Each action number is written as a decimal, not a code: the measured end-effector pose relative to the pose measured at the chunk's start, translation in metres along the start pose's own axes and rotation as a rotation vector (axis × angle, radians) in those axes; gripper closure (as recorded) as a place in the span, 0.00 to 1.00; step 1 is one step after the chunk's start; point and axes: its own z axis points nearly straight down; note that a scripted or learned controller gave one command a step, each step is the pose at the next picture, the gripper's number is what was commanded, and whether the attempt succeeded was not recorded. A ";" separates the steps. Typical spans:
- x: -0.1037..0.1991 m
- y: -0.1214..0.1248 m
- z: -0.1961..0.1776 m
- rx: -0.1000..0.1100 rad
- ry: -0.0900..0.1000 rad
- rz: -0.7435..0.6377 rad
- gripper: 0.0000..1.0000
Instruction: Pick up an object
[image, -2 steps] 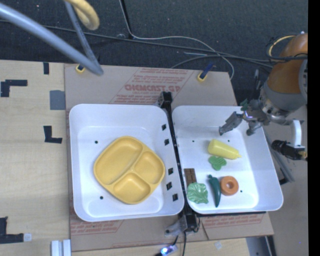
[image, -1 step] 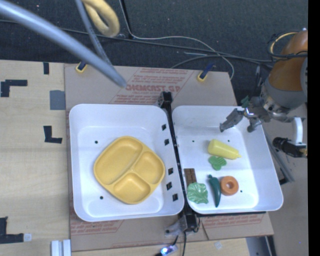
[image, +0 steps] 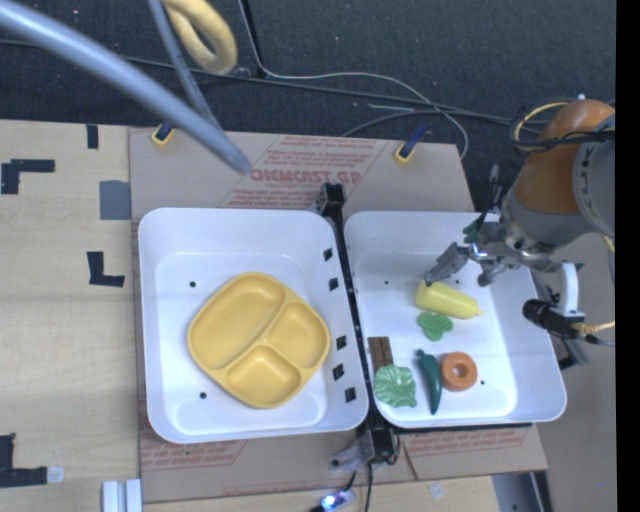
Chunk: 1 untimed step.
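The gripper (image: 468, 262) hangs spread wide, holding nothing, just above the yellow corn (image: 447, 300) in the right bin (image: 385, 232). It should go straight down, then squeeze gently.

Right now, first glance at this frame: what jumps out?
The big yellow divided plate fills the middle of the left bin. In the right bin, small toy foods cluster: a yellow corn piece, an orange donut, a dark green pepper and a leafy green piece. The gripper hangs just above the corn, on the grey arm with its orange band at right.
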 end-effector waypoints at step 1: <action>0.003 -0.008 0.047 -0.001 0.000 0.000 0.00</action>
